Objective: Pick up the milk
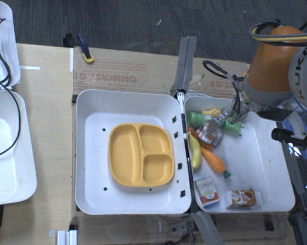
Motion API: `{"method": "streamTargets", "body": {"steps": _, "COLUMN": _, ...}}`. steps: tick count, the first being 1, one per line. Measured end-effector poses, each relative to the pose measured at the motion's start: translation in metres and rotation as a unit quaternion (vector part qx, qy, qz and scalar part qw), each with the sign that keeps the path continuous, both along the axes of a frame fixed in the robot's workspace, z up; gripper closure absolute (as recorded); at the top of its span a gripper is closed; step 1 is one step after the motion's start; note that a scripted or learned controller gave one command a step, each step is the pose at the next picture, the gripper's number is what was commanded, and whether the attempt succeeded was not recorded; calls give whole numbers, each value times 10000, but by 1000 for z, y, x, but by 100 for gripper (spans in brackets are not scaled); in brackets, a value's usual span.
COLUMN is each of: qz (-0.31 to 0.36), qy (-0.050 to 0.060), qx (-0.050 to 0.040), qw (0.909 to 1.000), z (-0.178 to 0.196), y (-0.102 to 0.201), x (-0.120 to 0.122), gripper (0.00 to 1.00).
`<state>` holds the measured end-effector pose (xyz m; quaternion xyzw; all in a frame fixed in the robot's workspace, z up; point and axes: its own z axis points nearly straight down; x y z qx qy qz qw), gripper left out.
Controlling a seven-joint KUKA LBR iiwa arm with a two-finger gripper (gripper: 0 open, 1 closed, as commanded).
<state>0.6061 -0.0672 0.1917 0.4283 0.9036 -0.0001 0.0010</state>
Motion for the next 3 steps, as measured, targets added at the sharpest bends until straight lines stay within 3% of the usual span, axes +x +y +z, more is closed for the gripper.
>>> {"method": "streamTargets", "body": {"steps": 1, "qz": 443, "qy": 8, "qx": 1, "qw": 9990, "z": -72, "y": -32, "x": -4, "gripper": 0}}
{"method": "streamTargets", "body": {"steps": 2, "qz": 894, "qy": 2, "qx": 0, "qw": 9960, "z": 22, "y": -38, "x": -81, "gripper": 0}}
{"method": "streamTargets", "body": {"steps": 3, "qz": 1447, "qy": 10, "qx": 3, "qw": 9895, "z": 15, "y": -102, "x": -128, "gripper": 0}}
